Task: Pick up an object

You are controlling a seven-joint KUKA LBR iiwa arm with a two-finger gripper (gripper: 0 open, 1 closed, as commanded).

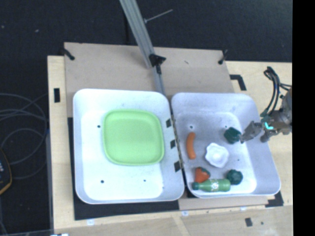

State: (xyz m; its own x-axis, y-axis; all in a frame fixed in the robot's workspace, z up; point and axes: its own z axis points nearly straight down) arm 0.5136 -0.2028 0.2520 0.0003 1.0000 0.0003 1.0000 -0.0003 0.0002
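Dark green round object (232,134) lies in the right white bin (261,181), at three o'clock; the gripper (244,136) touches it, grip state unclear.

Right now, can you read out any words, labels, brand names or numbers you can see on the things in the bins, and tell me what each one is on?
No text can be read in the camera view.
The green bottle in the right bin has a pale patch that may be a label, too blurred to read.
The green plate in the left bin is plain.
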